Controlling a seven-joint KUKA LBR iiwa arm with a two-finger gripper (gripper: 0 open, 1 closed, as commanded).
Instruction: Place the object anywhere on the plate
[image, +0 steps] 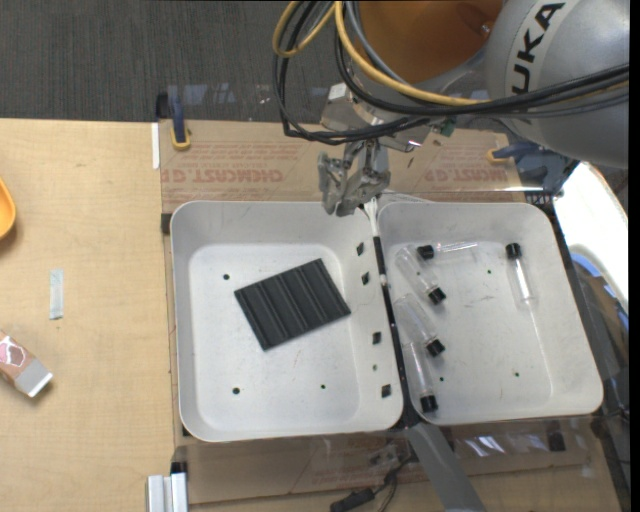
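A dark ribbed rectangular plate (292, 303) lies flat and slightly turned in the middle of the left bin (190, 330). Several clear tubes with black caps lie in the right bin (570, 330): one near the back (448, 248), one at the back right (519, 275), and others along the left side (420, 325). My gripper (346, 197) hangs above the back rim where the two bins meet, behind and to the right of the plate. Nothing shows in it.
Yellow and black cables loop over the wrist (340, 60). The arm's grey body (560, 70) covers the upper right. On the wooden bench to the left lie a small grey strip (56, 295) and a wrapped block (24, 367). Cardboard (240, 170) stands behind the bins.
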